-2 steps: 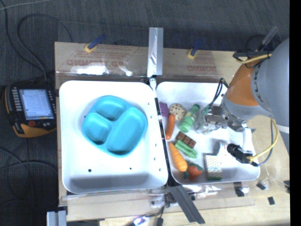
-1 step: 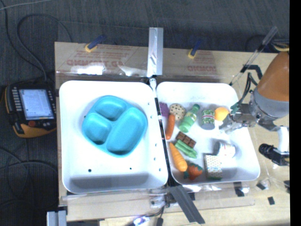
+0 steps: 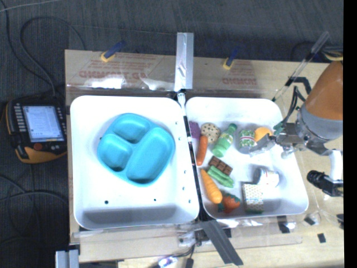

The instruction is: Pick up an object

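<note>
Nearest you in the right bin [image 3: 290, 149], a patterned box [image 3: 252, 195] and carrots [image 3: 211, 187] are lying loose, ready for picking. Farther back, the gripper [image 3: 273, 139] is hovering beside an orange toy [image 3: 261, 133]; you cannot tell its finger state. The blue divided tray [image 3: 136, 147] is sitting in the left bin [image 3: 89, 200].

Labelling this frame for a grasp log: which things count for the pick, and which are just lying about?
For the pick: gripper, right bin, its carrots, green bottle, chocolate bar, white cup.

Lying about: blue divided tray in left bin, teach pendant, clamps.
</note>
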Available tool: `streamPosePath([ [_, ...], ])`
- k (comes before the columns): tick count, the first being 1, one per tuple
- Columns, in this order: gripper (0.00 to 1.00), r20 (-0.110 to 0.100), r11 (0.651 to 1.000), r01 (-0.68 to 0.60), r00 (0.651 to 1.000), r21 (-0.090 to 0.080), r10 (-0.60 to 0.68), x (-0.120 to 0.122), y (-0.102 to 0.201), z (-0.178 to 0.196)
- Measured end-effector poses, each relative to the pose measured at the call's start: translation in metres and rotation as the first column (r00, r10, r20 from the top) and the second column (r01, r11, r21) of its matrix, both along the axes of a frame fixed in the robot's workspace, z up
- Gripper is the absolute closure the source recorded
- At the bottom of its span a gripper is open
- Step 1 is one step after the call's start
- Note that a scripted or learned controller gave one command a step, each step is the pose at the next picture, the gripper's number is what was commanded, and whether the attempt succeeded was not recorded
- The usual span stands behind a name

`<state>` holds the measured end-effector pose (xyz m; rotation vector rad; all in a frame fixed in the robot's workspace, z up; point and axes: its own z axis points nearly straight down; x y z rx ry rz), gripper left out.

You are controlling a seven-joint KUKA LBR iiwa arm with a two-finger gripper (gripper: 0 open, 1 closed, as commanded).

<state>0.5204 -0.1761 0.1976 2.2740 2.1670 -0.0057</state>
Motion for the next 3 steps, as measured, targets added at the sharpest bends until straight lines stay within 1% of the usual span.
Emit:
streamPosePath([
  [1, 0.00, 0.002, 1.000, -0.016, 1.000, 0.005, 0.016, -0.025, -0.028, -0.099],
  [2, 1.00, 0.001, 1.000, -0.017, 1.000, 0.004, 0.017, -0.025, -0.028, -0.091],
  [3, 1.00, 0.002, 0.992, 0.125, 0.992, 0.000, -0.125, 0.016, 0.003, 0.022],
])
